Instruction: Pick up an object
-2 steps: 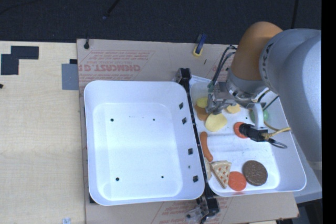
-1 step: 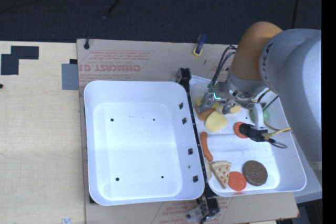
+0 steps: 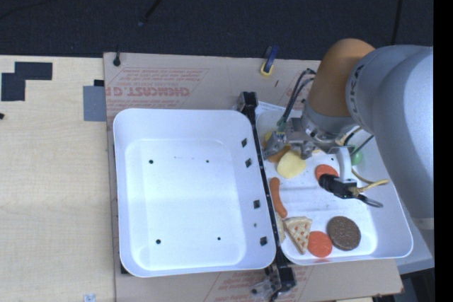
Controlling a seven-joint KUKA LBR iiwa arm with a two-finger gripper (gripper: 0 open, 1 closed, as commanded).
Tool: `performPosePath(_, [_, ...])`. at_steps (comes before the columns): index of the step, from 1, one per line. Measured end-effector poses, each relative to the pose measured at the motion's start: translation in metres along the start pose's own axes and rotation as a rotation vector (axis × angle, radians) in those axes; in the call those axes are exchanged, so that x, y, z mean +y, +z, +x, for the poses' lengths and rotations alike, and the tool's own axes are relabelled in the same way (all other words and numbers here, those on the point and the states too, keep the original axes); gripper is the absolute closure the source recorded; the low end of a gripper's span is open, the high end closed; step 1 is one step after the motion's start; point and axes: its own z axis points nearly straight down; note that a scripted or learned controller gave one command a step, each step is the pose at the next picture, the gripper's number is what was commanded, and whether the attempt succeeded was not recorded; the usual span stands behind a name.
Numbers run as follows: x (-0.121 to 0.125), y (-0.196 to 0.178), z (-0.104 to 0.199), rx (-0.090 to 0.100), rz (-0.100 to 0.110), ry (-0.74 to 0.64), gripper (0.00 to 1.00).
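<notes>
Gripper (image 3: 296, 146) above yellow potato (image 3: 291, 166), touching it; grip state unclear

We are looking at two bins, the left bin (image 3: 184, 187) and the right bin (image 3: 386, 240), both looking like smooth, shiny white plastic. The bench top (image 3: 49, 173) is looking like pale wood. The board under the bins (image 3: 163, 85) is looking like matt brown cardboard. The arm (image 3: 396, 109) is showing smooth grey, slightly shiny skin.
</notes>
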Motion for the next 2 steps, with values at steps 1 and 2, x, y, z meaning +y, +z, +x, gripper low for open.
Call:
performPosePath(1, [0.003,-0.015,0.000,0.002,-0.007,-0.001,1.00])
performPosePath(2, [0.000,-0.002,-0.033,0.002,-0.003,0.001,1.00])
